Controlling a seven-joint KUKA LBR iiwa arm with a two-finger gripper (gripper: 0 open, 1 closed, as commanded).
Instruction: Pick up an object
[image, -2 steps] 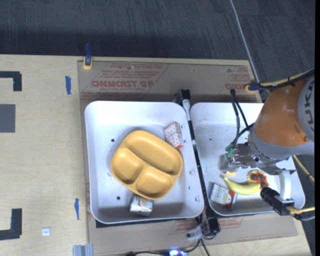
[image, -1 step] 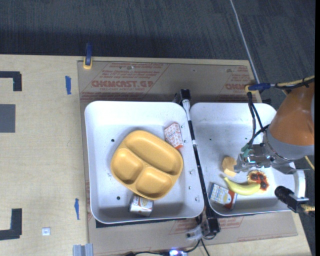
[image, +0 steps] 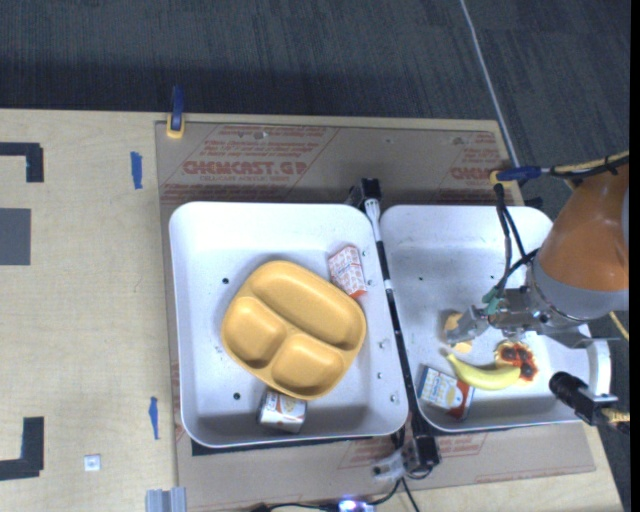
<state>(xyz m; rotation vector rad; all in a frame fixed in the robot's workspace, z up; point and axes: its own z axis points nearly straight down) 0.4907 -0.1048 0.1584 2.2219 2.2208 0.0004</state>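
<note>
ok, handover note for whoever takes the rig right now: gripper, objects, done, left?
Gripper: low in the right bin, over its middle, nothing visibly between its fingers; open or shut is unclear.
Right bin: banana near the front, small carton to its left, red-orange item just behind the banana.
Left bin: yellow divided tray, a small packet at its back right edge, another carton at its front.
Done: nothing lifted.
Left: grasp and lift one object; the banana looks nearest.
</note>
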